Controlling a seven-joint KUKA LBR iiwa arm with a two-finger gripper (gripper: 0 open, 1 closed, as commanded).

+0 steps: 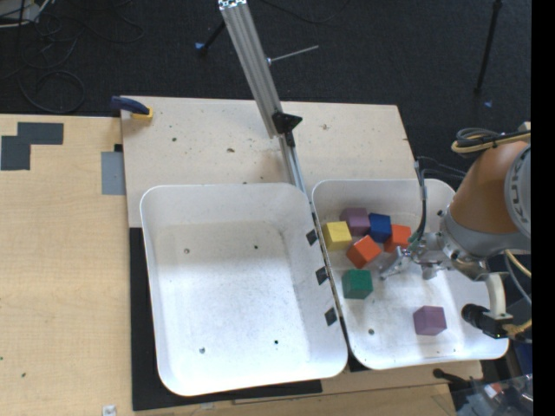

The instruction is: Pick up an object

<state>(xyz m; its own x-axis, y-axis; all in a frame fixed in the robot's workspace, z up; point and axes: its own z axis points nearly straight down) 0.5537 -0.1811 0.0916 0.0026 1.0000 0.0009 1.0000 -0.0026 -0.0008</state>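
Note:
In the right bin (390, 354) lie several small blocks: a yellow one (337, 232), a mauve one (354, 217), a blue one (380, 225), an orange one (364, 250) with a second orange block (400, 236) behind it, a green one (356, 283) and a purple one (429, 320). My gripper (408, 258) hangs low in this bin, just right of the orange block and beside the second orange one. Its metal fingers (392, 265) spread apart, with nothing between them.
The left bin (173, 319) sits next to the right one, with black clips on the shared wall. An aluminium post (256, 68) rises behind the bins. A blue-and-yellow clamp (132, 107) lies at the board's far left corner.

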